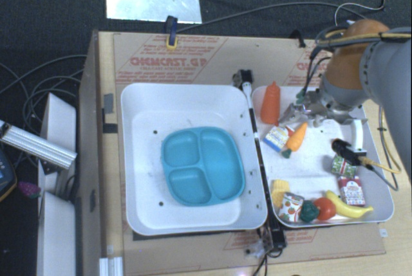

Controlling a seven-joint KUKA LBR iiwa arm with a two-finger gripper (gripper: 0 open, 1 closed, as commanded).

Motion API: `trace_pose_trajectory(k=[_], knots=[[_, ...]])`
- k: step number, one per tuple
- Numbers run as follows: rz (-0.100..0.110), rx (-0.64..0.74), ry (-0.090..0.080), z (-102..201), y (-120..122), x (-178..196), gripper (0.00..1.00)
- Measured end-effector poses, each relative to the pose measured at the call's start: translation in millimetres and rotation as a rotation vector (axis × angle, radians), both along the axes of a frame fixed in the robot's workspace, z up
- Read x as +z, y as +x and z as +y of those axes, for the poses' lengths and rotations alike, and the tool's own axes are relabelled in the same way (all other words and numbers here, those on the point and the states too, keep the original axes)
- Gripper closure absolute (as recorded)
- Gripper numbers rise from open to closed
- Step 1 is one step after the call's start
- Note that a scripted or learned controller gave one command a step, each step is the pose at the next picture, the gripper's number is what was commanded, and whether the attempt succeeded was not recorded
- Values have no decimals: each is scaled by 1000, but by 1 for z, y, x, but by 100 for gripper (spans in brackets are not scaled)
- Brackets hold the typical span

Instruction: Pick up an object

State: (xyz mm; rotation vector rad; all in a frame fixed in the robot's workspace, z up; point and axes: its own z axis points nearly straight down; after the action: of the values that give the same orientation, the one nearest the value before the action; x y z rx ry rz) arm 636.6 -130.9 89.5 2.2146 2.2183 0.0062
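Observation:
My gripper [297, 115] hangs low over the upper part of the right bin [380, 201]. It is just above the orange carrot [295, 138] and right of the upright orange bottle [270, 103]. A small white and blue box [277, 138] lies against the carrot's left side. Nothing can be made out as held by the gripper.
The left bin [148, 114] holds a blue divided plate [203, 164]. Along the right bin's near edge lie a yellow corn piece [279, 190], a small carton [291, 206], a green item [310, 211], a tomato [325, 206], a banana [351, 208], a red packet [352, 190] and a can [344, 167].

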Motion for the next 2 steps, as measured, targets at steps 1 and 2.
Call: trace_pose_trajectory(k=[1,2], knots=[[-10,-1,-3,15,-15,1,0],[-4,1,2,12,-13,1,0]])
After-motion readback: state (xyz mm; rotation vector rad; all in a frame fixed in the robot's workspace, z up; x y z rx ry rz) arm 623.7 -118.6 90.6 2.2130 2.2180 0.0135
